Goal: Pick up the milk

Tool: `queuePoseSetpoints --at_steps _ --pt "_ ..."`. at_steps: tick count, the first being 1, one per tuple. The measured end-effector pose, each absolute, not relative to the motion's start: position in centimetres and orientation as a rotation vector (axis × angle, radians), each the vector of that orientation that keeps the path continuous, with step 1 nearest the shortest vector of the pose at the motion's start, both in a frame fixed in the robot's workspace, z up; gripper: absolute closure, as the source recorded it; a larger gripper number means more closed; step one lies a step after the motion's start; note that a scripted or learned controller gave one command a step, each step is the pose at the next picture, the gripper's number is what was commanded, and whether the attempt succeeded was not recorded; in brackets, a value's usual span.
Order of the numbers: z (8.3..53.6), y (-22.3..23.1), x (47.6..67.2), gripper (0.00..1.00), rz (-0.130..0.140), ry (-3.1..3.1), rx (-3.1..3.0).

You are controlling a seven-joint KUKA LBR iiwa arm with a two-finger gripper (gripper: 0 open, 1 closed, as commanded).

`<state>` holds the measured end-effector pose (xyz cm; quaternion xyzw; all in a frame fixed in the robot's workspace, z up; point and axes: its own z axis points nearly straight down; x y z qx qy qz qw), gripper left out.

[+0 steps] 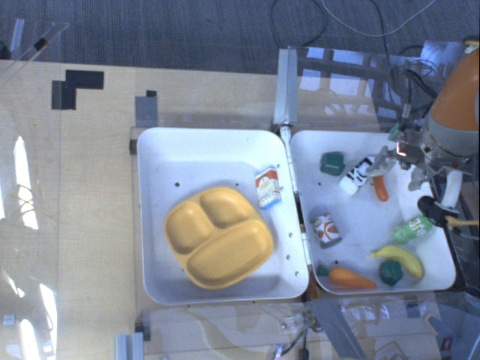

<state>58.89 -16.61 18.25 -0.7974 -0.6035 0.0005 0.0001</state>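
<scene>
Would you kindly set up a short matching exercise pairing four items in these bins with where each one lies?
Things:
1. yellow divided plate
2. milk carton
3. banana
4. green block

Places:
A. right bin, near its front right corner
B. left bin, middle
C. right bin, near its back left corner
D. right bin, just right of the green block

Pairs: 1-B, 2-D, 3-A, 4-C

Milk (268, 188): small carton, white w/ red-orange and blue print on its faces. Lies in the left bin (154, 201), near that bin's right wall, approx halfway down it. Appears tipped on its side, long axis roughly vertical in camera view. Sits on bare white floor just beside the upper-right edge of the yellow 3-part tray (218, 235); can't tell if touching.
</scene>
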Motion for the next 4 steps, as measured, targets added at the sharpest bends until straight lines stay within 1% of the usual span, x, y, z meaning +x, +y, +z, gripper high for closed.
queuePoseSetpoints --at_steps 1,2,3,4 --pt "11.9 -17.6 63.1 0.0 -0.028 -1.439 -2.81" --pt "8.7 -17.3 65.6 0.0 -0.007 -1.039 -2.967" --pt "8.5 -13.4 65.6 0.0 0.002 -0.641 -3.075" --pt "8.5 -13.4 65.6 0.0 0.002 -0.641 -3.075"
